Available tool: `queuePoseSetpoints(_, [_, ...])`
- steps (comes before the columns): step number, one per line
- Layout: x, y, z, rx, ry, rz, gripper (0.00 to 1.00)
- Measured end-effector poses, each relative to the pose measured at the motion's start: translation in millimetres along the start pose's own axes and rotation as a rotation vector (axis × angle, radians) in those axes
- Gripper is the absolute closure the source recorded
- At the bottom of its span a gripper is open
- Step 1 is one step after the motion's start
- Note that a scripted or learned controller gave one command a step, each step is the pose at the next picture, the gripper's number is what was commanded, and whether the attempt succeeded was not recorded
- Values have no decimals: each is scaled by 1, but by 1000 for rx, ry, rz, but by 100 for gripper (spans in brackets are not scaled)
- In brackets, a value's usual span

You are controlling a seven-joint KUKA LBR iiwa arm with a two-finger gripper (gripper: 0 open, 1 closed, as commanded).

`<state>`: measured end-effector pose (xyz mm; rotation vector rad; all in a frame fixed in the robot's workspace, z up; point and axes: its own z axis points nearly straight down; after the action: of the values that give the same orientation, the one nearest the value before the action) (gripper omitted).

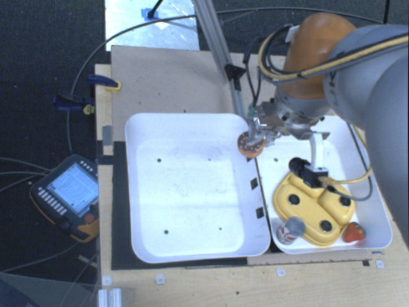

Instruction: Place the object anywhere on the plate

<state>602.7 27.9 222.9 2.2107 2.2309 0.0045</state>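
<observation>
Arm [358,62] reaches in over right bin [377,229]; yellow plate [313,210] sits in that bin. Gripper [254,136] at the divide between the bins, small orange-brown object [250,146] right at its tip. Grip state: cannot tell.

Two bins side by side: left bin [192,235]; right bin [377,229] holds plate [313,206]. Small round object [251,145] at their shared rim. Teach pendant [67,194] left of bench.
</observation>
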Motion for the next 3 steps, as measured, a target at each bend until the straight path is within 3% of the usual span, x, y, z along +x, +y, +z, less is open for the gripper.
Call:
queuePoseSetpoints(2, [91, 56, -3, -1, 1, 0, 100])
queuePoseSetpoints(3, [115, 56, -10, 0, -1, 3, 100])
